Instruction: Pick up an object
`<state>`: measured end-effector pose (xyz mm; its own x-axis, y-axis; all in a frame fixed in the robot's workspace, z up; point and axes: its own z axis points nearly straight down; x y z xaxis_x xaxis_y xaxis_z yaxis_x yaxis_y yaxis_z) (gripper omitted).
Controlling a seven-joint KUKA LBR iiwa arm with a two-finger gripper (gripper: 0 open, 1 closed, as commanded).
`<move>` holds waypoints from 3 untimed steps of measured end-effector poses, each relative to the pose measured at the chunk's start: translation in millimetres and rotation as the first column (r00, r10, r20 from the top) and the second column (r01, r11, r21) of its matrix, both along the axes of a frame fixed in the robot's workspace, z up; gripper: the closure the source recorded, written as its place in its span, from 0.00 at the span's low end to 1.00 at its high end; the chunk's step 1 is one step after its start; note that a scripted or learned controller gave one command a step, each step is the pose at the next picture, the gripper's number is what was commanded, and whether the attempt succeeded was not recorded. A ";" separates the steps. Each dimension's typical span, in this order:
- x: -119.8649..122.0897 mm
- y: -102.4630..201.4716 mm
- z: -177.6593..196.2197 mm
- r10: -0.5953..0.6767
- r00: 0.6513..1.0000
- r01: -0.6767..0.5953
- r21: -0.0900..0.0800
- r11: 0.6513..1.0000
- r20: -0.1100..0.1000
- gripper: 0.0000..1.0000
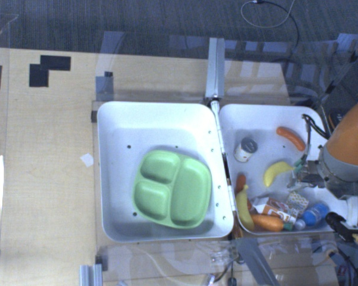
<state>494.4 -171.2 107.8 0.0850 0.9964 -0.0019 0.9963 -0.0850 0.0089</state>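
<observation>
The arm, grey with an orange band, was seen reaching in from the right, its wrist bent down over the right bin. The gripper was positioned low inside that bin, near its right wall, just right of the yellow banana. Whether the gripper was open or closed could not be told, and nothing was seen held in it.

Relative to the yellow banana, the other objects were placed as follows: an orange sausage-shaped item up and to the right, a small grey-capped jar to the left, a blue-capped bottle below and to the right, and a carrot below, next to a long yellow piece lying along the left wall. The lower edge of the bin was crowded; bare floor was left above the banana, toward the far wall.

A green divided tray was seen in the left bin, with open white floor around it.
</observation>
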 end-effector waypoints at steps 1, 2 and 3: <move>-5.7 64.1 77.9 0.231 0.973 -0.231 0.000 0.973 -0.002 1.00; 3.6 58.1 160.2 0.020 1.000 -0.020 0.001 1.000 -0.004 1.00; -5.9 1.0 168.2 0.391 0.920 -0.391 -0.003 0.920 -0.003 1.00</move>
<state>488.5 -170.1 276.0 -0.3115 0.9502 -0.0050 0.9502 0.3115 0.0060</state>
